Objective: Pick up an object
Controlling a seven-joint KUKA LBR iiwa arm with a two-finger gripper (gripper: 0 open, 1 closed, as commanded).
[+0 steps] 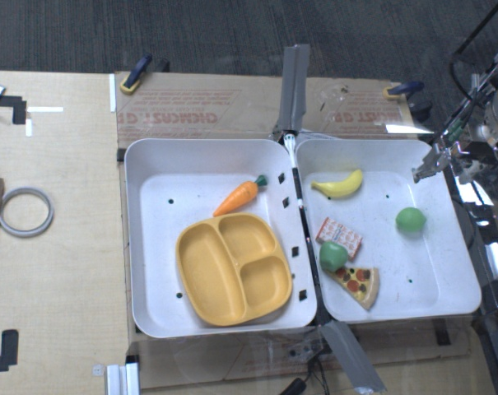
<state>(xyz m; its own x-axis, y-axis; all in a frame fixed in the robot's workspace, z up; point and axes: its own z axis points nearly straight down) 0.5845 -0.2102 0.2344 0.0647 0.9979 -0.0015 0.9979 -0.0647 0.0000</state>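
The left bin holds an orange carrot near its back and a yellow divided plate in front of it. In the right bin lie a yellow banana, a green ball, a red and white box, a small green object and a toy pizza slice. My gripper hangs over the right bin's far right rim, above and to the right of the green ball, touching none of the objects.
A grey divider post rises behind the seam between the bins. A roll of tape lies on the bench far to the left. Blue clamps hold cardboard at the back. Cables crowd the right edge.
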